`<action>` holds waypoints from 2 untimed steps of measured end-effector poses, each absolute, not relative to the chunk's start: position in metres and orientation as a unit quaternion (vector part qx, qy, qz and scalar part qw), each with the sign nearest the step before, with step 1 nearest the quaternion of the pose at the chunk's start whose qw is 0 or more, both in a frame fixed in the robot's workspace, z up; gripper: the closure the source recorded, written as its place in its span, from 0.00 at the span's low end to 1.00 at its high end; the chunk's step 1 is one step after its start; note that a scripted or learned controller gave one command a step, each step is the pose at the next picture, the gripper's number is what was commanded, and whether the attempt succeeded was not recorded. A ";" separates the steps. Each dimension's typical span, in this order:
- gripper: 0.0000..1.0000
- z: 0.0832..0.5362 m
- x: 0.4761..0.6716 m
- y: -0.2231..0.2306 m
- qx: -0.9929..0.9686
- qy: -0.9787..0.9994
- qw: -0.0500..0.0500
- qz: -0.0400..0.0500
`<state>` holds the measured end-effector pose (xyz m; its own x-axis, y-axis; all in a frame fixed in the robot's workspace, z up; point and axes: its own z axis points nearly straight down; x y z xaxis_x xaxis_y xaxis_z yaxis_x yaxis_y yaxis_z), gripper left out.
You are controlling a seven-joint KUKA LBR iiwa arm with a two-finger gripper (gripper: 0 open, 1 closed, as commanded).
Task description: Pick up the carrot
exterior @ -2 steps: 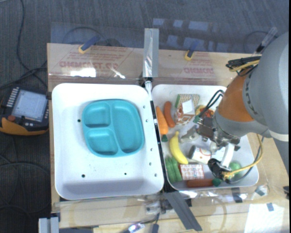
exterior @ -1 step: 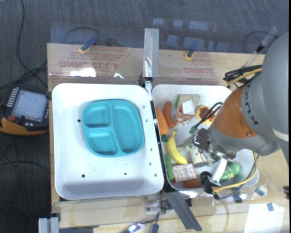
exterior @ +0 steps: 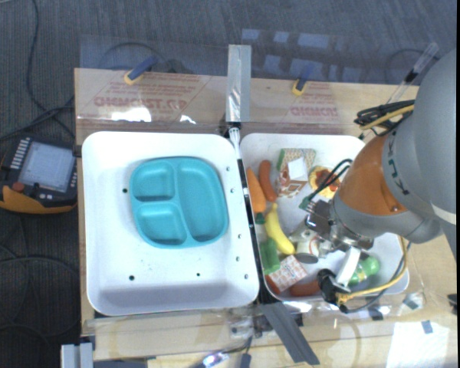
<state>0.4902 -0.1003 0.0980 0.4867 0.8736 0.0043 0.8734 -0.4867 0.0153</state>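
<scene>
The carrot [exterior: 256,193] is a long orange piece lying along the left wall of the right bin [exterior: 383,288], next to a reddish-brown sausage [exterior: 267,181]. My gripper [exterior: 322,234] hangs low over the middle of that bin, below the orange wrist band [exterior: 368,181]. It sits to the right of the carrot and apart from it, above a clutter of toy food. The arm's bulk hides the bin's right half.
A yellow banana [exterior: 277,233] and a green piece [exterior: 270,256] lie just below the carrot. A small printed box [exterior: 294,169] sits at the bin's back and another sausage [exterior: 303,287] at its front. The left bin [exterior: 107,282] holds a blue divided plate [exterior: 179,200].
</scene>
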 end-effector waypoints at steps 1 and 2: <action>1.00 0.237 0.508 -0.130 0.919 0.394 0.001 -0.005; 1.00 0.181 0.494 -0.044 0.971 0.241 0.001 -0.005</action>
